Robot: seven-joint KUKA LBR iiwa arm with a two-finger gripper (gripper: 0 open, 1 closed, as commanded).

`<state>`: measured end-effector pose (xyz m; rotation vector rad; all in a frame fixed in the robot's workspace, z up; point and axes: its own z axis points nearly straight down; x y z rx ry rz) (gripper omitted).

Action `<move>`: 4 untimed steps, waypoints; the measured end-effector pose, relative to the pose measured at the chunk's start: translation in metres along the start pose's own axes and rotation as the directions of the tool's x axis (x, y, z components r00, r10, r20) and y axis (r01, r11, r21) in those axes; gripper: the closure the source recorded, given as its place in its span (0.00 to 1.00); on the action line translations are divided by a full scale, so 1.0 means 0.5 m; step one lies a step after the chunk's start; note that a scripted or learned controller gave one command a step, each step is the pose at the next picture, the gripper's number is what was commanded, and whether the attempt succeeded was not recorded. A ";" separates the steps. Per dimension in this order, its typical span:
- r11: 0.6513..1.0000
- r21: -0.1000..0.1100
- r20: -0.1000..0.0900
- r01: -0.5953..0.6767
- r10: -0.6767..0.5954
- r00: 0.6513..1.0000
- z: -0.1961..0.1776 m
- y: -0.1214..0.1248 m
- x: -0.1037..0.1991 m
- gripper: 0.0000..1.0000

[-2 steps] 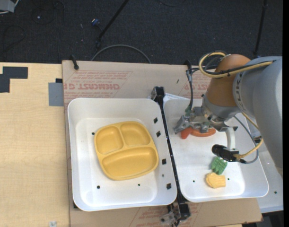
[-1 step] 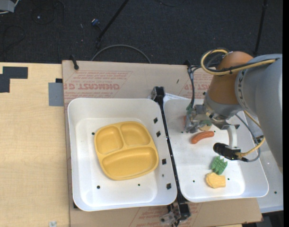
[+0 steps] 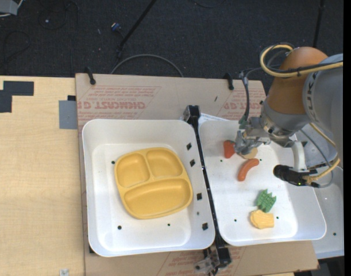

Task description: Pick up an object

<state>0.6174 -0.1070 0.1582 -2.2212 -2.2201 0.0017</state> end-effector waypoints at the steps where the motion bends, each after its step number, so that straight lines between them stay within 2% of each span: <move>1: 1.000 -0.004 0.000 0.002 -0.002 1.000 -0.106 0.012 0.017 1.00; 2: 1.000 -0.002 0.000 0.002 -0.002 1.000 -0.197 0.027 0.024 1.00; 3: 1.000 0.003 0.000 0.002 -0.002 1.000 -0.169 0.013 0.111 1.00; 4: 1.000 0.003 -0.001 0.004 -0.004 1.000 -0.157 0.000 0.234 1.00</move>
